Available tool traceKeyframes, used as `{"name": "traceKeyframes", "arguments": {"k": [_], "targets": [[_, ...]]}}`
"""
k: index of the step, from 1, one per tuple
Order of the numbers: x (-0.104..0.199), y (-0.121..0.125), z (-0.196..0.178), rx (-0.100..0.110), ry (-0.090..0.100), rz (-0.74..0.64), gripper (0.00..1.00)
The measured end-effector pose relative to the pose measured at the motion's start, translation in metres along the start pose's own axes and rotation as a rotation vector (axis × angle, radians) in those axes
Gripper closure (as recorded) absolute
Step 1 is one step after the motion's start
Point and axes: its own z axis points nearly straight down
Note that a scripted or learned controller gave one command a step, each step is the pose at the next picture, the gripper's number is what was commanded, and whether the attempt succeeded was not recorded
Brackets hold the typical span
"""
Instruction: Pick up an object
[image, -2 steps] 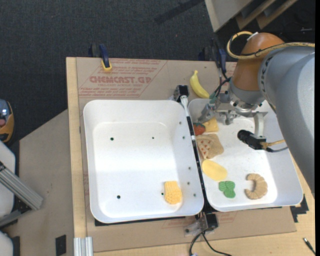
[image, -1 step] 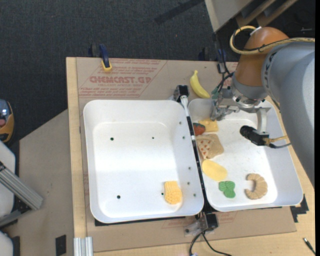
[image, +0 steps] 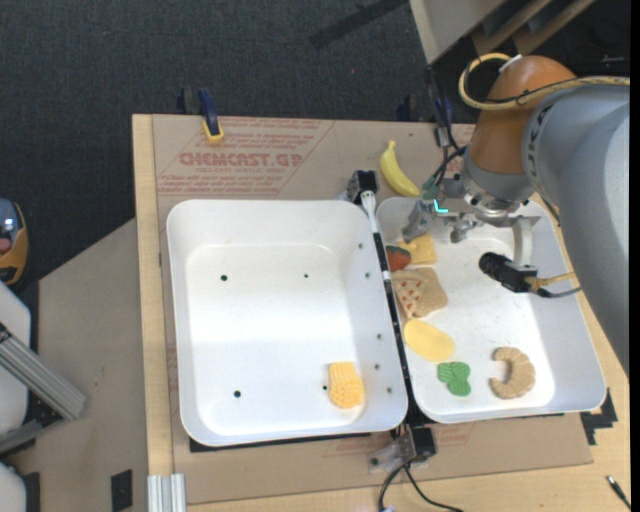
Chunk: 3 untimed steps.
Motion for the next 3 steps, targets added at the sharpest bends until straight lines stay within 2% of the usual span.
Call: {"name": "traceKeyframes", "arguments": {"k": [1, 2, 3], "targets": [[-0.005, -0.003, 0.015, 0.01, 0.003, 0.002, 0.0], [-0.005, 0.001, -0.002, -0.004, 0.0, 0.002, 1.0], [-0.005, 0.0, 0.0, -0.001, 0.001, 0.001, 0.0]]}}
